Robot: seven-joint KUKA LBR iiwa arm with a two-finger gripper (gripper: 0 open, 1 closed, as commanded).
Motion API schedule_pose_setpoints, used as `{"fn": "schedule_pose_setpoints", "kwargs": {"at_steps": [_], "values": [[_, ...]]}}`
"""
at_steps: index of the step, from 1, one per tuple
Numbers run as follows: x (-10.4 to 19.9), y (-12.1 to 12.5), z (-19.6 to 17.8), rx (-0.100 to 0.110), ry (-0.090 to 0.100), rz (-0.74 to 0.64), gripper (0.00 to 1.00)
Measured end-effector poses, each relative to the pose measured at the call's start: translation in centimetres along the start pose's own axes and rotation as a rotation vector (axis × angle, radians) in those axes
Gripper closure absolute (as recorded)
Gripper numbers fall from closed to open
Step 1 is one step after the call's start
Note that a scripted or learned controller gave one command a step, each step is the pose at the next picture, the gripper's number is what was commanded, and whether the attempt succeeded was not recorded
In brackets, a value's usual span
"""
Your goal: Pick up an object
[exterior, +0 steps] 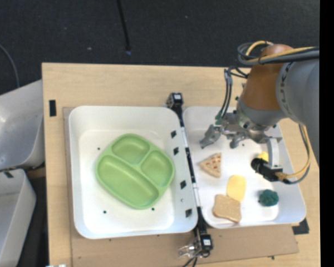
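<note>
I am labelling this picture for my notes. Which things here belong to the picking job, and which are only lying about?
For the job:
gripper
pizza slice
yellow piece
bread slice
green lump
right bin, which holds them

Lying about:
green divided plate
left bin, which holds the plate
wooden bench

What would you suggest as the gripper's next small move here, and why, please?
Probably a short descent toward the pizza slice. The gripper sits over the right bin, with open fingers and nothing between them, just up-view of the slice, the nearest item. The yellow piece, bread slice and green item lie further off.
</note>
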State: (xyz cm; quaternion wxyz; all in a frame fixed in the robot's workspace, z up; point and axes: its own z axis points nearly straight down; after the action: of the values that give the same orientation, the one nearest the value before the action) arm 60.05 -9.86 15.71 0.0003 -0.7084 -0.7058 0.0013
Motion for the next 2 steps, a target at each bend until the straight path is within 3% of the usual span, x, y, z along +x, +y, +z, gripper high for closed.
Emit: {"fn": "schedule_pose_setpoints", "kwargs": {"at_steps": [1,2], "values": [[-0.1,-0.1,5.3,0.002,0.001,0.000,0.00],[-0.2,0.1,3.8,-0.006,0.000,0.005,1.00]]}}
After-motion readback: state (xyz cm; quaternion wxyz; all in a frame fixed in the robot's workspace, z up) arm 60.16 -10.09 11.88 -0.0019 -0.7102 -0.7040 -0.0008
